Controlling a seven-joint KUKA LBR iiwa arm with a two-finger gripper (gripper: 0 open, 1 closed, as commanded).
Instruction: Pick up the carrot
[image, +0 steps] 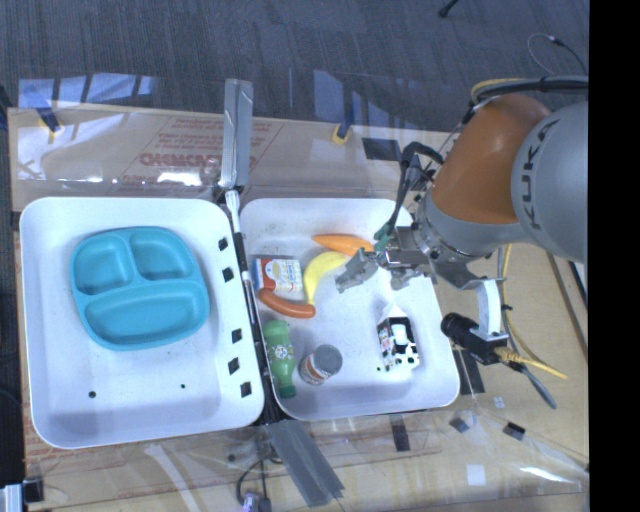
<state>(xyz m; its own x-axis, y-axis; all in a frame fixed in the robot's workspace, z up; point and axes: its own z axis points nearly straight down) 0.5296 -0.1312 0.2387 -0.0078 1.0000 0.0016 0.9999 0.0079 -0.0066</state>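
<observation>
The orange carrot lies near the back of the right bin, pointing left, just behind a yellow banana. My gripper hangs over the middle of the right bin, a little to the right of and in front of the carrot. Its grey fingers spread apart, with nothing between them. The carrot's right end is partly hidden by the gripper body.
The right bin also holds a small carton, a red sausage, a green bottle, a can and a black-and-white cow-pattern carton. A blue divided plate lies in the left bin.
</observation>
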